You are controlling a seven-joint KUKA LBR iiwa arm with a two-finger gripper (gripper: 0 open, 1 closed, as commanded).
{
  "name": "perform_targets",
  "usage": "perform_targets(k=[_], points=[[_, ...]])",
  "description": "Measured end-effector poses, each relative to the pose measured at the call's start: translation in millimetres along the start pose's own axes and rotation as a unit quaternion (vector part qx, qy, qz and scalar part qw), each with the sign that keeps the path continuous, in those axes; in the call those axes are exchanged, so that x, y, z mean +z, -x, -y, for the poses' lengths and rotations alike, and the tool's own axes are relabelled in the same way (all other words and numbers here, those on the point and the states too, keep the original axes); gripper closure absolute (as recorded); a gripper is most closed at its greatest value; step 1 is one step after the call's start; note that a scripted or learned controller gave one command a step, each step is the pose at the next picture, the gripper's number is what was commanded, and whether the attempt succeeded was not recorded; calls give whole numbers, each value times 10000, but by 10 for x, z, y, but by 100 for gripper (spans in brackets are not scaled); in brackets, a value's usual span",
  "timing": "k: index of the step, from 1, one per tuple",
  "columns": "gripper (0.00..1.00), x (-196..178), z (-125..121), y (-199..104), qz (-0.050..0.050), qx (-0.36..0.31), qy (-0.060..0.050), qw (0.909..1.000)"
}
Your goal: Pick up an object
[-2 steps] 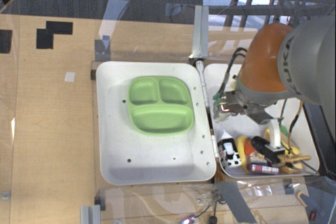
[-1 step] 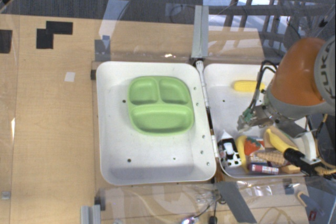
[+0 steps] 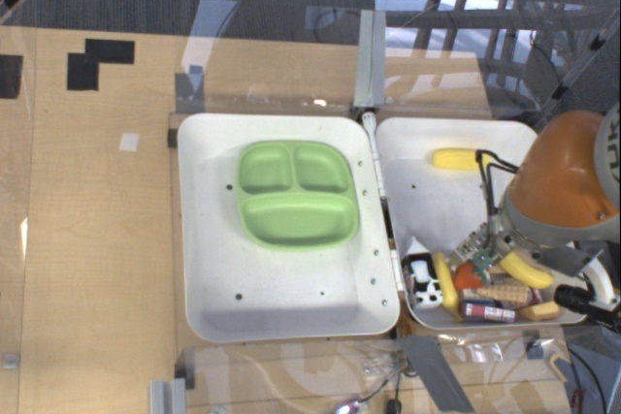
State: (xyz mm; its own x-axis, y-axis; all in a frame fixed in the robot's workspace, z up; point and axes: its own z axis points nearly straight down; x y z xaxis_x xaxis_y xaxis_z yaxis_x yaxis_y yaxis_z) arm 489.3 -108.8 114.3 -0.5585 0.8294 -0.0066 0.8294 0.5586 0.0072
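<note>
Toys [image 3: 480,291] lie heaped in the near corner of the right bin [image 3: 417,150], so that is where I aim. My gripper [image 3: 482,252] is down over the heap, touching or just above it; I cannot tell its state or whether it grips anything. One banana [image 3: 453,159] lies well apart. A green plate [image 3: 294,193] sits in the left bin [image 3: 209,238].

You see bright, even overhead light, glare on the clear panels [image 3: 456,24] (top right), soft shadows, slightly grainy focus.
</note>
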Motion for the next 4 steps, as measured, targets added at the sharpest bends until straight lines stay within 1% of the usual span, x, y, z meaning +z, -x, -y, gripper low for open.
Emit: perform_targets(k=[1,2,3,4], points=[[100,-997,-609,-166,-12,458,-4,9989],[100,-698,-1079,-778,-25,2122,-28,9772],[100,-875,-525,-578,-16,2008,-22,9796],[100,-706,-605,-906,-20,1598,-17,9871]])
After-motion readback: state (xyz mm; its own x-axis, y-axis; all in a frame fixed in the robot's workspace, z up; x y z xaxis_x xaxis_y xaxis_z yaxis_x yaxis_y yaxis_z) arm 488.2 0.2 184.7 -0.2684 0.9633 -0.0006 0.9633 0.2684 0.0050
